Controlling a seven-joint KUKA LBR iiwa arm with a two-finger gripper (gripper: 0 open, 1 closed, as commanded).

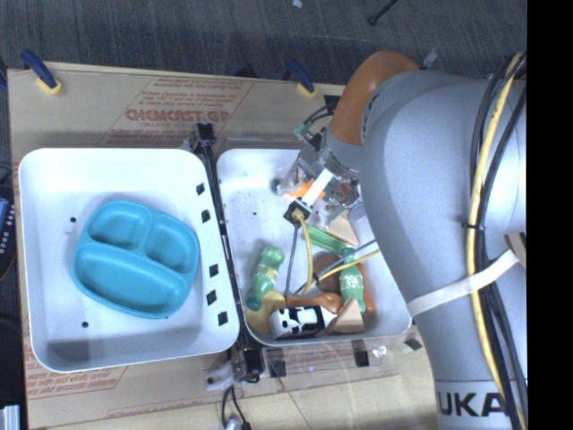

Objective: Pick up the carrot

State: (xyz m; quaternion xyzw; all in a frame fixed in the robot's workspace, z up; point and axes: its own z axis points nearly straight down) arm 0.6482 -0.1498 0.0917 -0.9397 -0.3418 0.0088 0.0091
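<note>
Gripper [315,186] clamped on carrot [313,187]; carrot's long axis diagonal, tip lower-left. Green toy [265,271], clutter below in right bin [235,222].

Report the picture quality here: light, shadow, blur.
Camera view: even, soft lighting; a faint shadow along the left white bin wall; the blue sectioned plastic tray is sharp; the pincer and the toy pile near it look slightly soft.

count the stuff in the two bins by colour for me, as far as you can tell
Blue: 1, the divided plate in the left bin.
Green: 1, the bottle-shaped toy in the right bin.
Orange: 1, the carrot.
Black and white: 1, the cow-patterned toy.
Total: 4 told apart; other pieces in that pile overlap too much to count.
</note>
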